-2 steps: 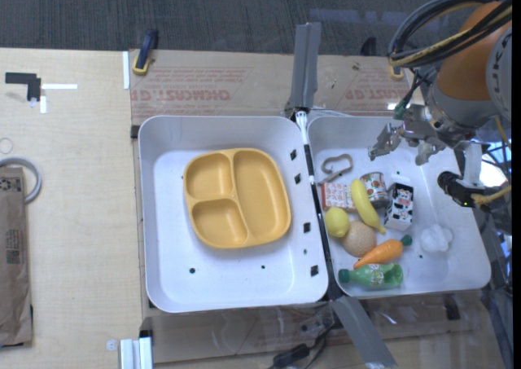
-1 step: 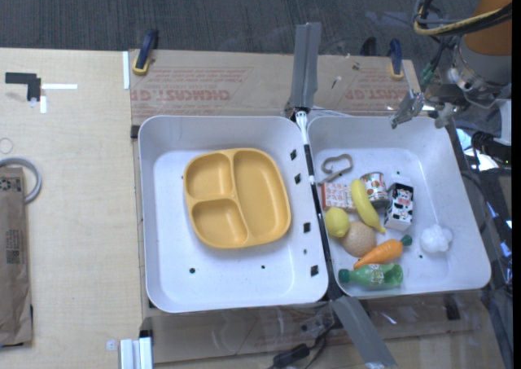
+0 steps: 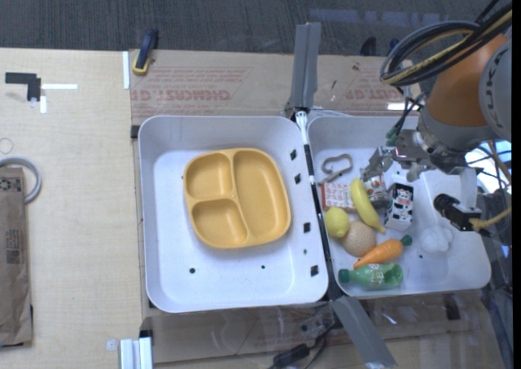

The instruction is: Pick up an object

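Gripper (image 3: 383, 165): finger state cannot be told. Banana (image 3: 364, 204) lies at its 7 o'clock, apart.

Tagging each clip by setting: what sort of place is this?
Probably a robotics lab bench: two white bins side by side, toy food such as a banana, and a cabled arm reaching in.

Bench (image 3: 65, 294) bears 2 white bins (image 3: 163, 278), a brown bag (image 3: 12, 253).
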Robot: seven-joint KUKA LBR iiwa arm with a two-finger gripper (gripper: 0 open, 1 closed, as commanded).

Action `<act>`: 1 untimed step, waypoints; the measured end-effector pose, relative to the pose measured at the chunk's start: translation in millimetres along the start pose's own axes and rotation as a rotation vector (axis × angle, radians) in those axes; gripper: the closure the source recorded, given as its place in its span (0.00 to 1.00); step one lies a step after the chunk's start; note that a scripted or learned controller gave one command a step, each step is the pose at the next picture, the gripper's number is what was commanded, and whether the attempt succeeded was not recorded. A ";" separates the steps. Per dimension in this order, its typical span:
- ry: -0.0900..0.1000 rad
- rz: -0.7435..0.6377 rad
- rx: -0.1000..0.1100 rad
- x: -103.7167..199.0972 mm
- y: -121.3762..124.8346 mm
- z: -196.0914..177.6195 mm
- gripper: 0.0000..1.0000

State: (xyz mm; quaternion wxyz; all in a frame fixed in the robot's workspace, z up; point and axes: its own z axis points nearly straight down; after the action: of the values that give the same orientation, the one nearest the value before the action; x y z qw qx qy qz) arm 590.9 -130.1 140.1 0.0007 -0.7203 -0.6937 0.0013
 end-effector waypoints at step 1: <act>-0.003 -0.236 -0.012 29.0 -5.1 43.0 0.00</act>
State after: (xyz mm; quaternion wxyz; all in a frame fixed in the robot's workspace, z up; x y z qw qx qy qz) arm 586.8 -101.0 97.1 -0.0044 -0.6337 -0.7735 -0.0018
